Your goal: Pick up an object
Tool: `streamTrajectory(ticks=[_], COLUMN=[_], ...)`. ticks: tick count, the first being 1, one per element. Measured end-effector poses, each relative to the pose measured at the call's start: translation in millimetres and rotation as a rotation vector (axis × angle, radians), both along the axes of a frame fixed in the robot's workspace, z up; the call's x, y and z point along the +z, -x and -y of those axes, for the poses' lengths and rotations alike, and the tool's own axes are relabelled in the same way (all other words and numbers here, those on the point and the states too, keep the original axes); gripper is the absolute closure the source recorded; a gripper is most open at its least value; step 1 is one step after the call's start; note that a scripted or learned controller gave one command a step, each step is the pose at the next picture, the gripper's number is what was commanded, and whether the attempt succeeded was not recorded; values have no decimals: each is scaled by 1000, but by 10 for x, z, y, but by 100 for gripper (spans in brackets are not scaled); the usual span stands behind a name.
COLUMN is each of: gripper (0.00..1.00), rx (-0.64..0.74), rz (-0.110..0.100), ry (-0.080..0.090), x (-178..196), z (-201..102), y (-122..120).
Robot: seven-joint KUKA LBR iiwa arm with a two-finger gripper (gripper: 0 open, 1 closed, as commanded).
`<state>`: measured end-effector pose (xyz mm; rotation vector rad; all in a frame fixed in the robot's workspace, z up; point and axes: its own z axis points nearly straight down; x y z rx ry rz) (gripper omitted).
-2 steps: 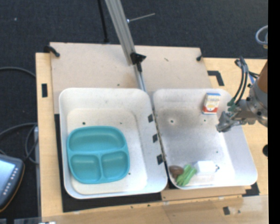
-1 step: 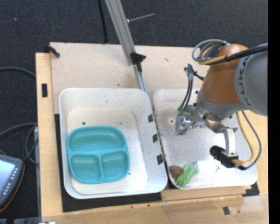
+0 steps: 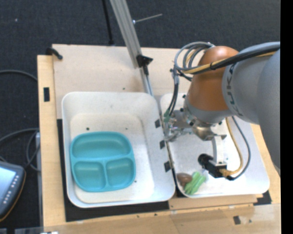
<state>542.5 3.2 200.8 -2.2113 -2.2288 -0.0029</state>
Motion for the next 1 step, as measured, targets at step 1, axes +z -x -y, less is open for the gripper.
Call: streamTrajectory(ticks=[1], gripper=[100], rx=[1], rz=[0], ry=[0], x=[-2], z=[-731], y=[26])
